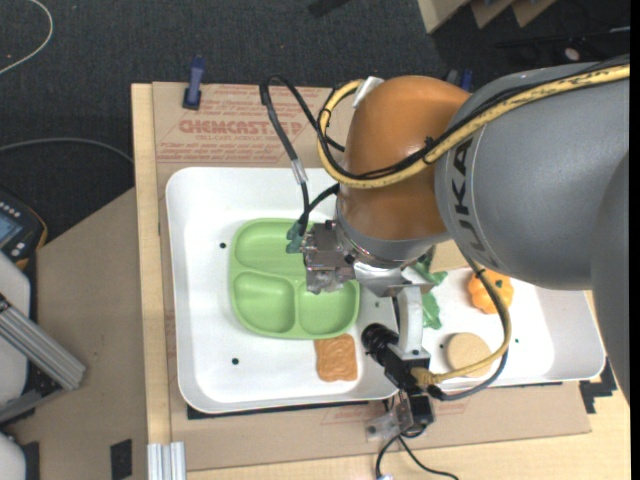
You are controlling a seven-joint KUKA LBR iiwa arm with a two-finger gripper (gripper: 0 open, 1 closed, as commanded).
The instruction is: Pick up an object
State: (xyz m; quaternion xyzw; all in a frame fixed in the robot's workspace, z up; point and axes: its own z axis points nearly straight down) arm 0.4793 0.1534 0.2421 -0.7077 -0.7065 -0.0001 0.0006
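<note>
A green divided plate [270, 283] lies in the left white bin [195, 268]. Just in front of it rests a small orange-brown waffle-like piece [337, 358]. My gripper [320, 265] hangs over the plate's right side, under the orange wrist band, and the arm hides the plate's far right edge. In the right bin [565, 353] I see an orange object [490, 293], a tan round piece [466, 350] and a green item [431, 303] partly hidden by the arm.
The grey arm covers most of the right bin and the divide between the bins. A cardboard sheet [230, 123] lies under the bins, with a blue clip [193, 81] at its far-left corner. Bare white floor shows on the left bin's left side.
</note>
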